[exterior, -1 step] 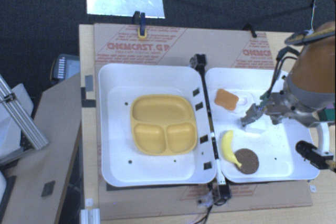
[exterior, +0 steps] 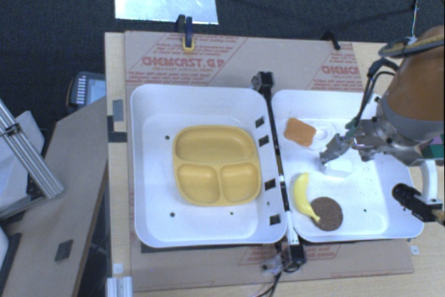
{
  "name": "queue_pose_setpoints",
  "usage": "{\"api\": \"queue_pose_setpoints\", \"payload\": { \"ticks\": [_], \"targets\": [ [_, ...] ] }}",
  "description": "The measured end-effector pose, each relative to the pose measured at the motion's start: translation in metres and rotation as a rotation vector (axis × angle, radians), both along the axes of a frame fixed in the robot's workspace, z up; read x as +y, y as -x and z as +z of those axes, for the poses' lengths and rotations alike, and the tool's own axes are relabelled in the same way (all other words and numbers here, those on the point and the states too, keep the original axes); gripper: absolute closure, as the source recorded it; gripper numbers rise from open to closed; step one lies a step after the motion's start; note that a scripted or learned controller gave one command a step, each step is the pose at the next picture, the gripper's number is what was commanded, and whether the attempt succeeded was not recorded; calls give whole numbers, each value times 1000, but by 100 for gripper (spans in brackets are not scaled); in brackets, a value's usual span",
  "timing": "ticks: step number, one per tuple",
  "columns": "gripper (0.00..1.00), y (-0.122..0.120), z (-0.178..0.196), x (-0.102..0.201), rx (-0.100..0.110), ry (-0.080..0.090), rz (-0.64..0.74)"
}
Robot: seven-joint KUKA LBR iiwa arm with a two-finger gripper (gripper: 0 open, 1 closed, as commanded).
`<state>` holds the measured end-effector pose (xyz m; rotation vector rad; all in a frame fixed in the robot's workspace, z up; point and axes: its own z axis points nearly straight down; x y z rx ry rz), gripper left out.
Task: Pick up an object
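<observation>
While the left bin [exterior: 149, 149] bears a glossy yellow plastic tray [exterior: 214, 164] with rounded corners, moulded into one long compartment and two smaller ones, the right bin [exterior: 368, 215] holds the loose things. An orange sponge-like block [exterior: 300, 131], matte with softened corners, lies near that bin's upper left. A curved yellow banana [exterior: 303, 197] rests low by the divider, its lower end touching or just beside a round, flat, brown disc [exterior: 326, 213] with a rough, speckled surface like a cookie. A small white piece [exterior: 337, 167], hard to make out against the white floor, lies between the block and the banana's side.

Both bins are smooth white plastic, set on a board covered in printed protective film.

Reaching in from the right, the grey arm with its orange band angles down and leftward, so that the gripper [exterior: 332, 154] points over the right bin's middle, just above the white piece. How far the jaws stand apart cannot be told; nothing is seen between them.
</observation>
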<state>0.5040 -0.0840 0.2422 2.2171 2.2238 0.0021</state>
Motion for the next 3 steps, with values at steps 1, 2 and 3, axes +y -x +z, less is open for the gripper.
{"api": "queue_pose_setpoints", "payload": {
  "ticks": [1, 2, 3],
  "targets": [
    [0, 6, -51, 9, 5, -1, -2],
    [0, 6, -97, 1, 6, -1, -3],
    [0, -4, -146, 2, 4, -1, -2]
  ]
}}
